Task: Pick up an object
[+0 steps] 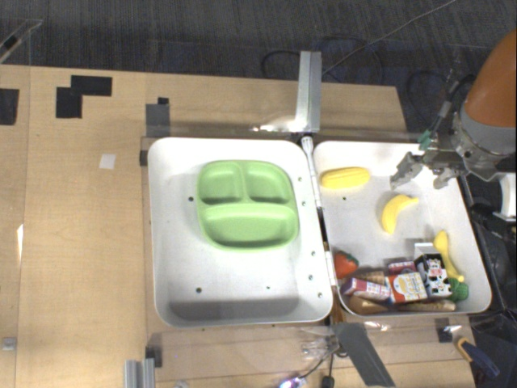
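The pick is not yet made: the tool point(426, 165) hangs with its fingers spread and nothing between them above the right bin point(477, 297), just beside the banana point(397, 211), so descent, grasp and lift are all left.

On the wooden surface point(73, 217) sit two white bins. The left bin point(174, 293) holds a green divided plate point(245, 202). In the right bin point(477, 285), a yellow lemon-like piece point(345, 178) lies far left, a short banana point(397, 211) near the middle, and packets with a tomato point(346, 263) along the near edge. The end effector point(424, 168) hovers at the far right, fingers spread, nothing between them.
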You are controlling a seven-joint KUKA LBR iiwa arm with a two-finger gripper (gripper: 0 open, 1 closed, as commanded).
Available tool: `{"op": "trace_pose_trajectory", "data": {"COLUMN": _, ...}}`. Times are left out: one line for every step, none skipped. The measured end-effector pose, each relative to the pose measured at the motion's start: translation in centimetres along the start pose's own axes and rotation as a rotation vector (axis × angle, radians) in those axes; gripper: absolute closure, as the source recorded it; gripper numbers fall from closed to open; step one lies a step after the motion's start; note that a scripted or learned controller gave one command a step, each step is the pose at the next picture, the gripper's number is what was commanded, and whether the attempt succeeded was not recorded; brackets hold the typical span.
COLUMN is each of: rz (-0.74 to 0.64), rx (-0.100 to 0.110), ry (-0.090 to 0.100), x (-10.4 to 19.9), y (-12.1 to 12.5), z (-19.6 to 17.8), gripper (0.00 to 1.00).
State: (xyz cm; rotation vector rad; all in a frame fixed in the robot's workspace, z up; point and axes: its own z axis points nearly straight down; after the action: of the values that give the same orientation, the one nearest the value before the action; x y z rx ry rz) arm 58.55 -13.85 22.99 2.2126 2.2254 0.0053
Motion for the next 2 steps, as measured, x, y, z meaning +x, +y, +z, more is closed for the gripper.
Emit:
{"op": "trace_pose_trajectory", "data": {"rz": -0.124, "rx": -0.009, "ry": -0.004, "x": -3.5, "y": 1.1, "z": 14.0, "gripper": 0.00}}
{"op": "trace_pose_trajectory", "data": {"rz": -0.126, "rx": -0.016, "ry": -0.001, "x": -3.3, "y": 1.3, "z": 12.7, "gripper": 1.00}}
